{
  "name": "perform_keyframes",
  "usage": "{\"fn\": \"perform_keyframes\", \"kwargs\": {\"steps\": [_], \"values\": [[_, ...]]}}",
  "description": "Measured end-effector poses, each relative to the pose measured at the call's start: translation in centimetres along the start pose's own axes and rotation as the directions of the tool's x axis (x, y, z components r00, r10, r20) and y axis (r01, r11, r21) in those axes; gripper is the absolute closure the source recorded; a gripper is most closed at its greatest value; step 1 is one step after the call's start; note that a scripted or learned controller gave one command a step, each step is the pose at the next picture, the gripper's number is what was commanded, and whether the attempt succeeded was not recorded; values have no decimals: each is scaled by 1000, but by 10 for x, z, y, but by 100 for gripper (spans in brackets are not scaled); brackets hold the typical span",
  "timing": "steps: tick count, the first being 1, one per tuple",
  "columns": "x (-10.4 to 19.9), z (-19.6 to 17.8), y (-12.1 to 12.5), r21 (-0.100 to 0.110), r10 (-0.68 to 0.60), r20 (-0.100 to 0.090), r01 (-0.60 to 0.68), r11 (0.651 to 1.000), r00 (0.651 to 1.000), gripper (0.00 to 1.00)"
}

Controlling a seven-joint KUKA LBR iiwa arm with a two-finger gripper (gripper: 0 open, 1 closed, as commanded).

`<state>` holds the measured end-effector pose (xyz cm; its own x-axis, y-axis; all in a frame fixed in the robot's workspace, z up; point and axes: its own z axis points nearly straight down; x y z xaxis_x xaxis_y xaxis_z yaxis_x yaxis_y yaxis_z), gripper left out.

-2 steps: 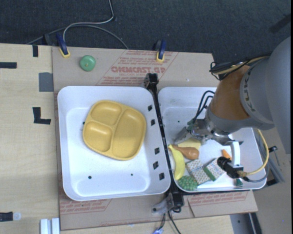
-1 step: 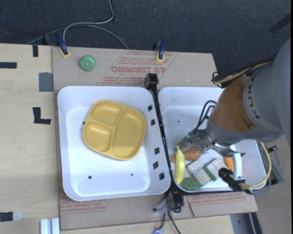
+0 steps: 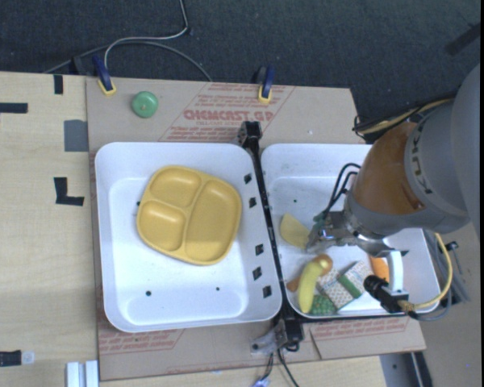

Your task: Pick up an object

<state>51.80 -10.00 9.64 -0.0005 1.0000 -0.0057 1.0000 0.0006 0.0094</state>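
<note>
While the gripper (image 3: pixel 321 234) hung low in the right bin (image 3: pixel 306 176), its fingers' state could not be told; a banana (image 3: pixel 309 287) lay just nearer, long axis near-to-far; yellow piece (image 3: pixel 293 230) just left.

The grey arm (image 3: pixel 448 160) comes in from the right and bends down low. Its orange band (image 3: pixel 387 180) sits just above the wrist. The claw (image 3: pixel 321 236) points to the left and downward, low under the wrist.
</note>
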Motion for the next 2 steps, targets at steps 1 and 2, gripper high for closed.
{"fn": "perform_keyframes", "kwargs": {"steps": [1, 2], "values": [[1, 1, -1, 3, -1, -3, 1, 1000, 1000, 0], [-73, -68, 54, 8, 1, -3, -1, 1000, 1000, 0]]}}
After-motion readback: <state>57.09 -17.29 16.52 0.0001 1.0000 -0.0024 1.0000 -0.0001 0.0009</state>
